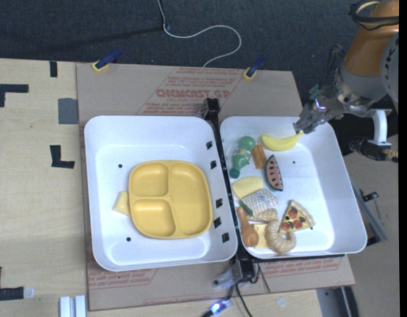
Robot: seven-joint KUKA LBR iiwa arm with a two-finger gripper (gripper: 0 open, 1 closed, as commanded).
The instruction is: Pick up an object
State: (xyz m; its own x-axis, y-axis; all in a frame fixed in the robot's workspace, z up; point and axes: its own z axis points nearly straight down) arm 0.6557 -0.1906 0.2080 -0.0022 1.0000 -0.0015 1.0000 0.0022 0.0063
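Note:
The right bin point(339, 177) holds several toy foods: a yellow banana point(281, 141), a green bottle point(242, 153), an orange carrot point(258, 156), a watermelon slice point(274, 172), a cheese wedge point(246, 187), a pizza slice point(296, 216) and a croissant-like piece point(280, 238). My gripper point(309, 122) hangs over the bin's upper right corner, just right of the banana's tip. Nothing shows between its fingers.
The left bin point(101, 177) holds a yellow divided plate point(170, 199) with a yellow wedge point(121, 203) tucked at its left edge. Both bins sit on cardboard point(184, 88). A white cable point(203, 35) loops at the back.

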